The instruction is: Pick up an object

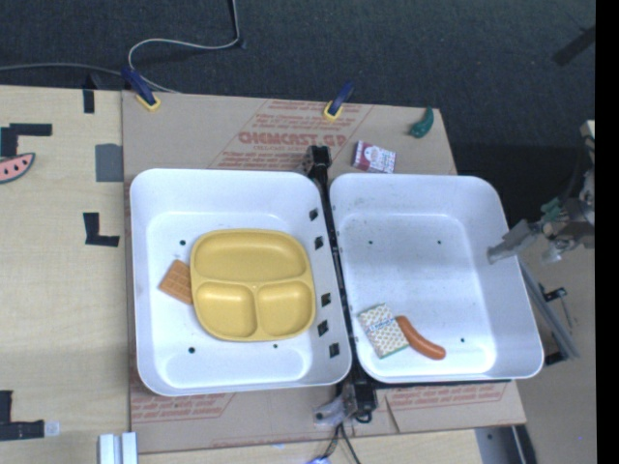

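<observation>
Camera view, hot dog (421, 337) perhaps, right bin (503, 346), long axis down-right.

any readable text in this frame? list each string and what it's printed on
"CHEMCAST GP": red print on the cardboard sheet above the bins, legible but soft.
Smaller red print beneath it and along the cardboard's lower edge: too blurred to read.
Small red-and-white packet above the right bin: print too small to read.

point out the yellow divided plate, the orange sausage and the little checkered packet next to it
yellow divided plate (253, 283): camera view, left bin, point on its central ridge.
orange sausage (420, 337): camera view, right bin near front wall, point on its middle.
checkered packet (383, 331): camera view, right bin, touching the sausage's left end, point on its top face.
</observation>
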You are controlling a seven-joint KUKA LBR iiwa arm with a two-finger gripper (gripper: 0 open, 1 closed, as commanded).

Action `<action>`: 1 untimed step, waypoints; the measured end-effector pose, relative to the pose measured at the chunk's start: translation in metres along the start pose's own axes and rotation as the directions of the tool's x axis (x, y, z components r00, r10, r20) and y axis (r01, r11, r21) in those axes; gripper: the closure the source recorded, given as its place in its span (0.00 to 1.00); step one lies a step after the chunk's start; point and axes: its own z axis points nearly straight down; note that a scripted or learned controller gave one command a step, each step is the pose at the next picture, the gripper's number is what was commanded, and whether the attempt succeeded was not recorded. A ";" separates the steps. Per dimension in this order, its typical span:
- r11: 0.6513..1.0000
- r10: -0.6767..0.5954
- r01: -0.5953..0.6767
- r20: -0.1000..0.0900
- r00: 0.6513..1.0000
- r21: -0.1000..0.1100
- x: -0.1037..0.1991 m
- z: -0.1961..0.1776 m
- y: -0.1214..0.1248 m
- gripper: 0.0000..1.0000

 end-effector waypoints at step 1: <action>1.000 0.000 0.000 -0.002 1.000 0.002 0.010 0.171 0.019 0.00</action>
